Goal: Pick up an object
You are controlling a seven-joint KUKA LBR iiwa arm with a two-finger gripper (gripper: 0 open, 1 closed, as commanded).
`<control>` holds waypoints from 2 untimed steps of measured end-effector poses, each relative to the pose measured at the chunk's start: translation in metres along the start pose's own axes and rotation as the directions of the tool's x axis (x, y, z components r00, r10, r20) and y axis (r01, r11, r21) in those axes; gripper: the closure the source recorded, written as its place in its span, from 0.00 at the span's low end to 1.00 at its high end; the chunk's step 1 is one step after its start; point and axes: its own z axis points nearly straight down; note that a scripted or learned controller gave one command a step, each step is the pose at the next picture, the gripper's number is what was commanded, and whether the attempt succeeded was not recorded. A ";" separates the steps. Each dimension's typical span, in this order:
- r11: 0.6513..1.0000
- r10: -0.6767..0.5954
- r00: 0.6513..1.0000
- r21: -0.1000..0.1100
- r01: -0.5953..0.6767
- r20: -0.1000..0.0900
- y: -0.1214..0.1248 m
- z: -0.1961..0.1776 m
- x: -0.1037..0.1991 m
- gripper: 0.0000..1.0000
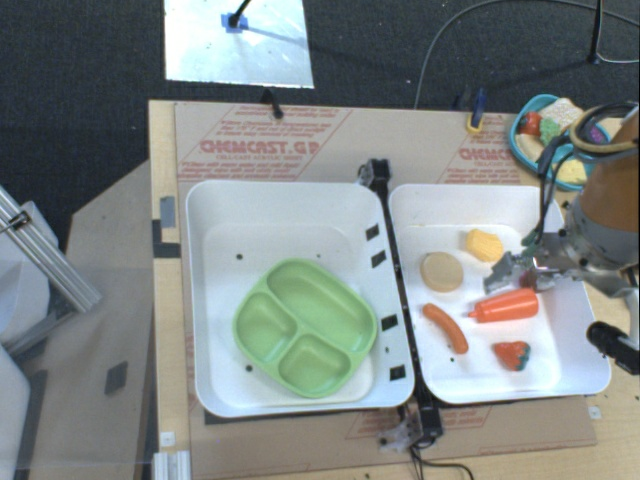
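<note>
Carrot (507, 307), the orange toy one, lies on its side in the right bin (575, 376), right of the frame's centre, and my claw (515, 271) sits just above its upper edge; whether it touches I cannot tell, nor whether it is open or shut.

Going by size: the tabletop (262, 136) spans the middle of the frame, a wooden board with red lettering printed on it. On it the left bin (222, 215) holds a green divided plate (305, 327) with three sections, lying toward the bin's lower centre. The right bin lies beside it, their edges meeting at a dark strip down the middle. My arm (608, 226) comes in from the right edge of the frame over that bin's upper right corner.

Inside the right bin, apart from the carrot: a round tan cookie (441, 271) near the upper left, a reddish sausage (446, 327) angled below it, a yellow piece of corn (485, 244) in the upper middle, and a small strawberry (512, 354) at the lower right, just below the carrot.

At the upper right of the frame a blue bowl (523, 140) holds more toy food.
</note>
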 end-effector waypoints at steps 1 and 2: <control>1.000 -0.003 1.000 -0.003 0.003 0.000 0.001 -0.011 0.000 1.00; 1.000 -0.013 1.000 -0.019 0.013 -0.001 0.039 -0.157 0.088 1.00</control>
